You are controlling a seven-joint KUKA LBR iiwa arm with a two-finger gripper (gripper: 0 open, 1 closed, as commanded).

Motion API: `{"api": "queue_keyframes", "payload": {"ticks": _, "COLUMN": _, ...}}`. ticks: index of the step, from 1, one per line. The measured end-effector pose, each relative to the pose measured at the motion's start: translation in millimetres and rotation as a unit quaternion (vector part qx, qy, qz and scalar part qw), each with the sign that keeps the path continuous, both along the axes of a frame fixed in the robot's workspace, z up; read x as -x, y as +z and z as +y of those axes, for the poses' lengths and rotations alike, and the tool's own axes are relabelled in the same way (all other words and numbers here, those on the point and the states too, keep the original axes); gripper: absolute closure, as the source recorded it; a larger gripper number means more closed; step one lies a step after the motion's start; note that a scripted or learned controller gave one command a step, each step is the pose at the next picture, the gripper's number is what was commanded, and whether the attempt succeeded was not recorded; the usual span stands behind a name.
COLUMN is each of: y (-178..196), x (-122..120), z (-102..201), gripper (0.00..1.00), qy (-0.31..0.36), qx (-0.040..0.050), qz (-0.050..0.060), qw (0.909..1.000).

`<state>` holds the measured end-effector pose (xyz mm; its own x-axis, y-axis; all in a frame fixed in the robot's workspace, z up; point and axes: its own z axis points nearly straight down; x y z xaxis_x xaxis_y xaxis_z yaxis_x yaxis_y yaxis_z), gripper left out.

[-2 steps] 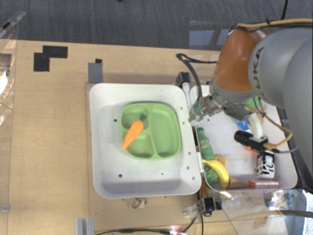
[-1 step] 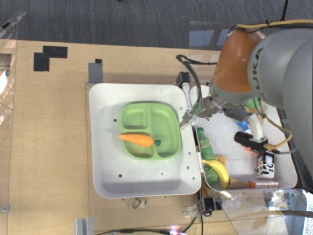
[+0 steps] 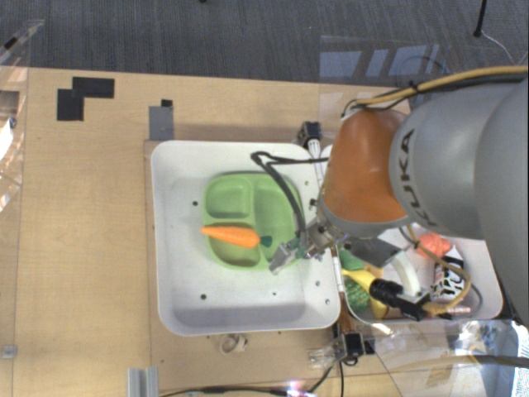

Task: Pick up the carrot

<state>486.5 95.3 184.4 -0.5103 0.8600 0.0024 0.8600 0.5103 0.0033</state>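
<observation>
Carrot [image 3: 232,236] lies across green tray's [image 3: 240,197] divider; tool [image 3: 291,253], state unreadable, sits beside its leafy end, likely knocking it away.

Pale wooden bench [image 3: 83,246] bearing two white bins [image 3: 178,304] side by side, black patches [image 3: 83,96] near its far-left corner.

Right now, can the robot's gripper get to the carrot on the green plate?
Probably yes. The carrot lies uncovered on the green plate in the left bin, and the gripper is just beside the carrot's leafy end with nothing between them.
</observation>
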Motion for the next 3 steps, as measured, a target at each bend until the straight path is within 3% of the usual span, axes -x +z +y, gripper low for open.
{"api": "queue_keyframes", "payload": {"ticks": 1, "y": -74.8, "x": -65.5, "z": 55.5, "gripper": 0.0, "qy": -0.03, "qx": 0.0017, "qz": 0.003, "qw": 0.9995}}
{"api": "queue_keyframes", "payload": {"ticks": 2, "y": -59.4, "x": -69.8, "z": 55.3, "gripper": 1.0, "qy": -0.028, "qx": 0.0002, "qz": -0.003, "qw": 0.9996}}
{"api": "queue_keyframes", "payload": {"ticks": 3, "y": 40.4, "x": -108.2, "z": 74.4, "gripper": 1.0, "qy": -0.083, "qx": -0.0007, "qz": -0.007, "qw": 0.9965}}
